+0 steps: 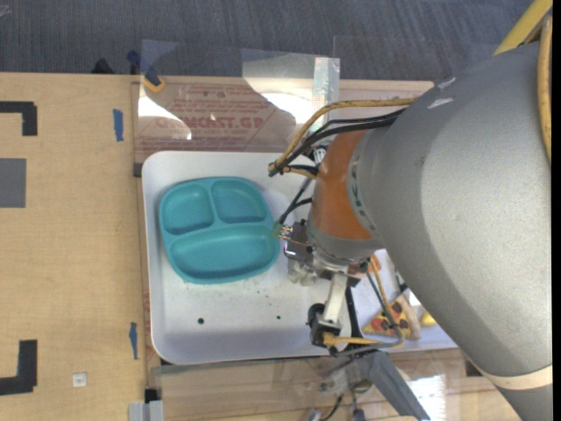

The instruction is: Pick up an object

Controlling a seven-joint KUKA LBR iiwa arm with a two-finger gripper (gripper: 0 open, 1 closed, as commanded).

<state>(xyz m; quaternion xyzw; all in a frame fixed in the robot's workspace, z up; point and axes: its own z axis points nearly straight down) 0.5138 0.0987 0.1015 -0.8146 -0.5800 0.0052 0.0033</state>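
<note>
The divided plate (217, 229) is plain teal. The bin (175, 323) is white with small dark specks. The arm (456, 191) is grey, banded orange.

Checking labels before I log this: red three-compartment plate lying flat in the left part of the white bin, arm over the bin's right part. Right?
Not quite: the plate is teal, not red, as the camera view shows. The rest holds: it has three compartments and lies flat in the left part of the white bin, and the arm is over the bin's right part.
</note>
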